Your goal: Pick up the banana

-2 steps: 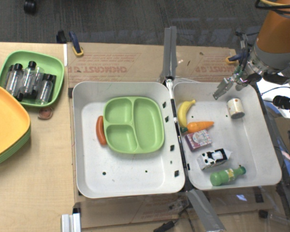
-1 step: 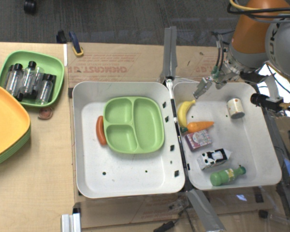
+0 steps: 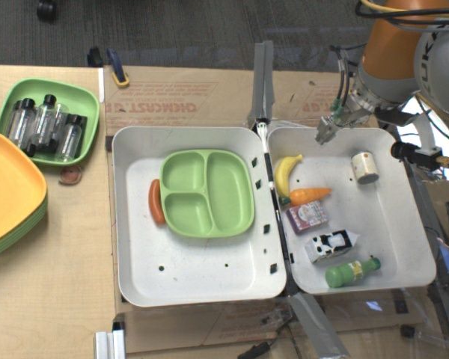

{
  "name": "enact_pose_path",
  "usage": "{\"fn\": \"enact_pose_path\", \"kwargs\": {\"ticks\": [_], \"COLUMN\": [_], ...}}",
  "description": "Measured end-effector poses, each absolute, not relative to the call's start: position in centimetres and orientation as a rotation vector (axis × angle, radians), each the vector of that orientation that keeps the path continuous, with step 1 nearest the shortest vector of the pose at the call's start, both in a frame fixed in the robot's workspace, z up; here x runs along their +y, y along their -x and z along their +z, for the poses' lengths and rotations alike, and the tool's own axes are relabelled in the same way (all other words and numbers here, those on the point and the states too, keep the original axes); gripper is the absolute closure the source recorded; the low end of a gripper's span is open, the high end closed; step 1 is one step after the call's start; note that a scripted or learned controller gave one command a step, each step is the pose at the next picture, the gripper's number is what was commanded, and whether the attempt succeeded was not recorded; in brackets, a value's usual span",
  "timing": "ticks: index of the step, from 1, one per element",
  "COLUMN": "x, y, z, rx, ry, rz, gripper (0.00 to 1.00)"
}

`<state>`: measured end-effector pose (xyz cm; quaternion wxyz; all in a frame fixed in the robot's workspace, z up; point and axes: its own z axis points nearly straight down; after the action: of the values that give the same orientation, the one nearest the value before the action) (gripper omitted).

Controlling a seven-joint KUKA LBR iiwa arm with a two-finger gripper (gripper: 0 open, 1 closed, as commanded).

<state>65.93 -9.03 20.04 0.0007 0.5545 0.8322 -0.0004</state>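
You see the 2 white bins: the left bin (image 3: 135, 275) bears a green divided plate (image 3: 207, 193), the right bin (image 3: 404, 238) the small things. The gripper (image 3: 328, 132) hangs over the right bin's far rim; whether its jaws are spread, you cannot tell. The banana (image 3: 285, 173) lies near that bin's left wall, touching a carrot (image 3: 311, 195).

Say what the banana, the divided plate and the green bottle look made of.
Banana: likely plastic toy, uniform glossy yellow. Divided plate: moulded plastic, matte pale green, smooth rounded edges. Green bottle: probably plastic, shiny highlights; too small to be sure.
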Motion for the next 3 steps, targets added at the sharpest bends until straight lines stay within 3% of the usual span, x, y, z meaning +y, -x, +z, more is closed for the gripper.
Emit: {"fn": "enact_pose_path", "kwargs": {"ticks": [3], "x": [0.3], "y": [-64.1], "z": [18.9], "rx": [1.487], "ry": [-2.769], "rz": [-0.011], "gripper": [1.00]}}
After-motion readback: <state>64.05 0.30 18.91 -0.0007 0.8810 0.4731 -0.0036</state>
